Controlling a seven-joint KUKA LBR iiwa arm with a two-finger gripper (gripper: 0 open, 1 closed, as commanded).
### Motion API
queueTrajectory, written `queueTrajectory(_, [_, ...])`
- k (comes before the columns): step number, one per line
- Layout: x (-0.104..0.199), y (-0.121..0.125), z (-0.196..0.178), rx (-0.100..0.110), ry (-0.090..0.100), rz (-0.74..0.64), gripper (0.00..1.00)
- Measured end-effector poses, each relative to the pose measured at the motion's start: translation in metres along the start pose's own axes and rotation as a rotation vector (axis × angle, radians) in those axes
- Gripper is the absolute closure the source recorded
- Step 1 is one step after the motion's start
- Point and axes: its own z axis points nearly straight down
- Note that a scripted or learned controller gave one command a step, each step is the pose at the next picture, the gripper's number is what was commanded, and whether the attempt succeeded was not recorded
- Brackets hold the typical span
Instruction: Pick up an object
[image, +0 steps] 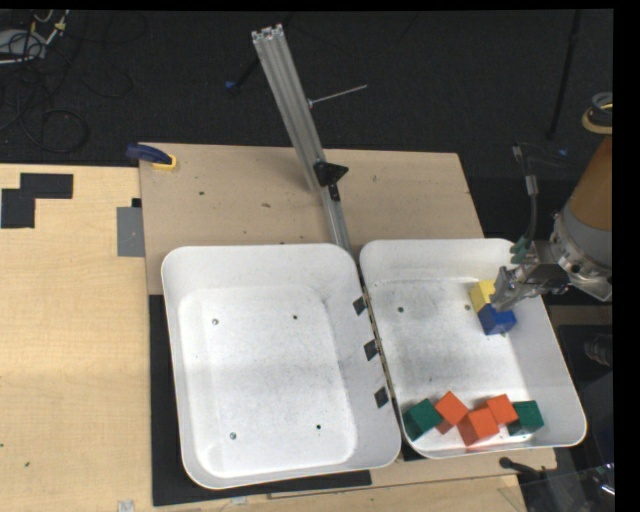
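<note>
My gripper (508, 288) hangs over the upper right part of the right bin (430, 290), reaching in from the right. A yellow block (481, 294) lies just left of it, partly behind it. A blue block (497, 320) sits directly below the gripper tip, touching or nearly touching it. I cannot tell whether the blue block is held or resting on the bin floor. Along the bin's near edge lies a cluster of blocks: a green one (421, 416), an orange one (451, 407), two more orange ones (478, 426) and another green one (527, 415).
The left bin (260, 360) stands beside the right one, joined by black clips (370, 350). A slanted aluminium bar (300, 130) rises behind the bins. A blue clamp (150, 154) lies at the bench's far left corner.
</note>
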Motion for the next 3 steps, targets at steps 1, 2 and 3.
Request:
queueTrajectory(1, [0.057, 0.016, -0.001, 0.000, 0.000, -0.001, 1.00])
queueTrajectory(2, [0.106, 0.041, 0.009, 0.001, -0.001, -0.001, 1.00])
queueTrajectory(3, [0.167, 0.053, 0.021, 0.002, 0.000, -0.001, 1.00])
